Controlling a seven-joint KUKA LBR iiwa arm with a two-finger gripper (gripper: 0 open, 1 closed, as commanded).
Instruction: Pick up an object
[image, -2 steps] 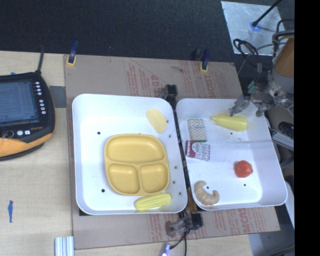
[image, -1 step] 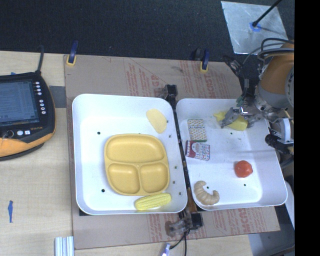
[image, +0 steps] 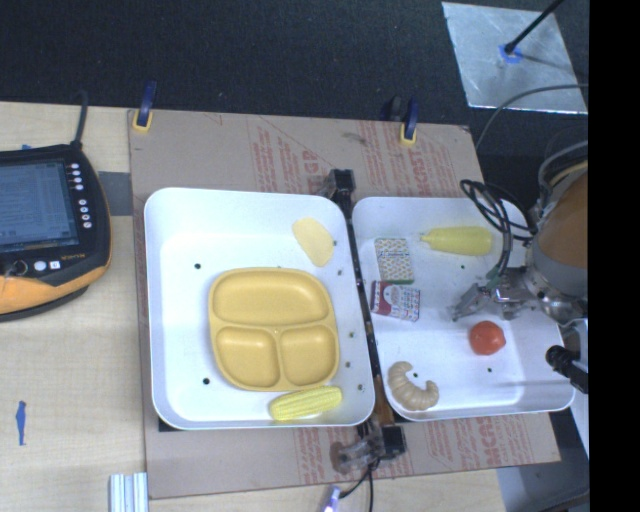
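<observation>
The right bin (image: 520, 400) holds a red tomato-like ball (image: 487, 338), a pale croissant-shaped piece (image: 412, 387), a yellow squeeze-bottle shape (image: 457, 240) and two small printed packets (image: 394, 260) (image: 396, 301). My gripper (image: 492, 303) reaches in from the right and hovers just above and beside the red ball. It stands open, and nothing sits between its metal fingers. The arm's orange band (image: 566, 228) shows at the right edge.
The left bin (image: 175, 300) carries a yellow divided plate (image: 272, 327), a pale yellow flat piece (image: 314, 240) and a corn cob (image: 304, 403). A tablet pendant (image: 45, 225) lies on the bench at far left. Black cables (image: 492, 212) loop over the right bin's back edge.
</observation>
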